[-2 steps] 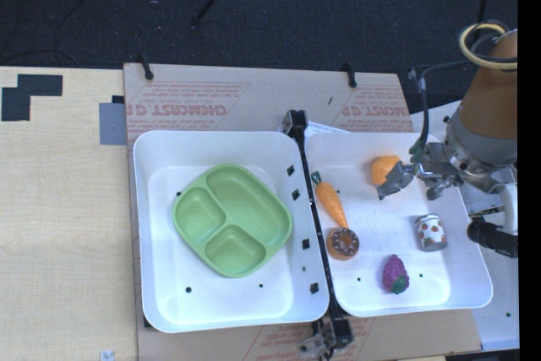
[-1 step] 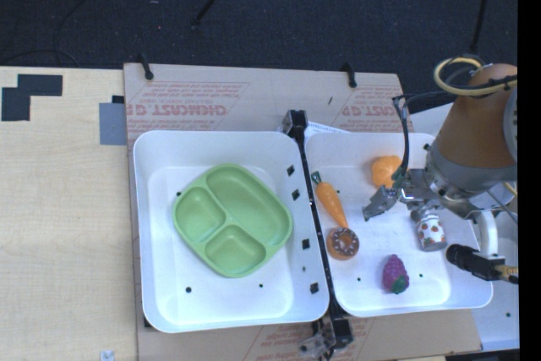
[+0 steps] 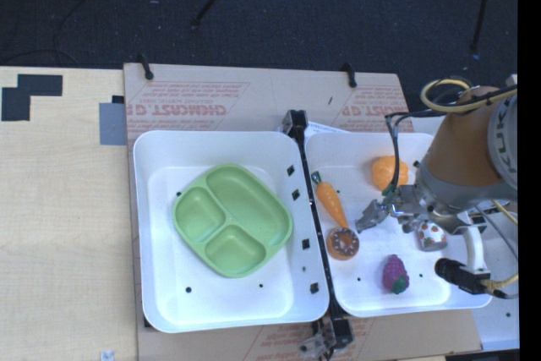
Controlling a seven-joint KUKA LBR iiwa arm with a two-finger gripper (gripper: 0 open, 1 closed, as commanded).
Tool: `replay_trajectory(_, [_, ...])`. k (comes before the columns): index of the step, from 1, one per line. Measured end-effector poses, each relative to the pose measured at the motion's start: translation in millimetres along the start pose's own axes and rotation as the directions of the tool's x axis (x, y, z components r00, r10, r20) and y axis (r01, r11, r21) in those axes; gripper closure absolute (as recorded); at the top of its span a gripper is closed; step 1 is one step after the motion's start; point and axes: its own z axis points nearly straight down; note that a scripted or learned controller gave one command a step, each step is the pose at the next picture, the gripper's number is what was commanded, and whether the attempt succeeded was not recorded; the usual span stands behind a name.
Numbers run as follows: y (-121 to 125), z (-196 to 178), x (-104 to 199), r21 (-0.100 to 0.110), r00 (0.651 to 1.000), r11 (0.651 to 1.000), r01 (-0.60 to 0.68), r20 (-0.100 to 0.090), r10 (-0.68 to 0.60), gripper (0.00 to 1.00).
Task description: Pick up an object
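Arm reaches in from 3 o'clock, gripper (image 3: 378, 214) low over the right bin (image 3: 355, 152). In that bin: carrot (image 3: 330, 203) at 9 o'clock of the gripper, chocolate donut (image 3: 342, 243) at its 7, purple grapes (image 3: 395, 273) at its 5, orange fruit (image 3: 387, 172) at its 12. Nothing between the fingers. Left bin (image 3: 161, 182) has a green divided plate (image 3: 232, 220), tilted.

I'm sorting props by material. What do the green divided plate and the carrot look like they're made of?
Green plate: likely moulded plastic, with a uniform pale green colour, smooth matte surface and rounded compartment walls. Carrot: probably a plastic or rubber toy, evenly bright orange with a small green tip; too small to tell hard from soft.
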Motion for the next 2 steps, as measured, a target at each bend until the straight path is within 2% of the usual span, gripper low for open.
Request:
replay_trajectory(1, [1, 50, 0, -0.008, 1.000, 1.000, 0.000, 0.003, 0.000, 0.00])
replay_trajectory(2, [1, 38, -1, -0.006, 1.000, 1.000, -0.007, 0.001, 0.007, 1.00])
